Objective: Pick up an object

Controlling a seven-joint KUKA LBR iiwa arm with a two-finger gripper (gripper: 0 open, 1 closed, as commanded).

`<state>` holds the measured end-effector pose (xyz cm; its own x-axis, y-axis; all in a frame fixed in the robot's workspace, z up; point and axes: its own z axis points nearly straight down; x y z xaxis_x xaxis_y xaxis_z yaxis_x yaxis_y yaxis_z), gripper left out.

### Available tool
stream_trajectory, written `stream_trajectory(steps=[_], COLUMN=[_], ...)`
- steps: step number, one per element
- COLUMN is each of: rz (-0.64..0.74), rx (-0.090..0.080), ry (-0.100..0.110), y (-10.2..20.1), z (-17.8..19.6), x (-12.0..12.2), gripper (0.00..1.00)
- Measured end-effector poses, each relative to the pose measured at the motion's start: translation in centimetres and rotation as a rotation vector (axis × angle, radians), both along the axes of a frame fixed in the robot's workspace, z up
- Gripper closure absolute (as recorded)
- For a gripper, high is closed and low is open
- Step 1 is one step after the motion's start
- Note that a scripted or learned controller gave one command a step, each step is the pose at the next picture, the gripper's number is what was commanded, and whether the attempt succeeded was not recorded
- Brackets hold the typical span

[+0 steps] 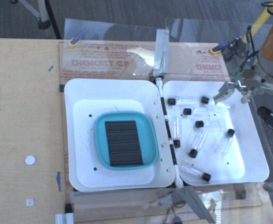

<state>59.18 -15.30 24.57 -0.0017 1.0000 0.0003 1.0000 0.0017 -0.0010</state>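
As we looked down over the pale wooden tabletop (19,101), we saw two shallow white plastic bins side by side. Inside the left bin (75,94) lay a teal rounded-square plastic tray (100,146) holding a dark ribbed rectangular insert (123,143). Across the right bin (253,148) were scattered several clear plastic vials with black caps (199,123), lying on their sides at different angles: some near the far edge, some around the middle, and one close to the near edge beside the divider. At the upper right corner of that bin, the arm's metal two-finger tool (227,91) hung just above the rim, its fingers pointing toward the vials nearest the far edge. We saw nothing pinched between the fingers, and whether they were spread or pressed together we could not tell. Behind the bins stood clear plastic sheeting with red lettering (108,62).
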Motion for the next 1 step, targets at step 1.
stream_trajectory(steps=[1], rz=[0.006], rx=[0.0], ry=[0.0], y=[-2.4], z=[-10.51], x=[2.1], gripper=[0.0])
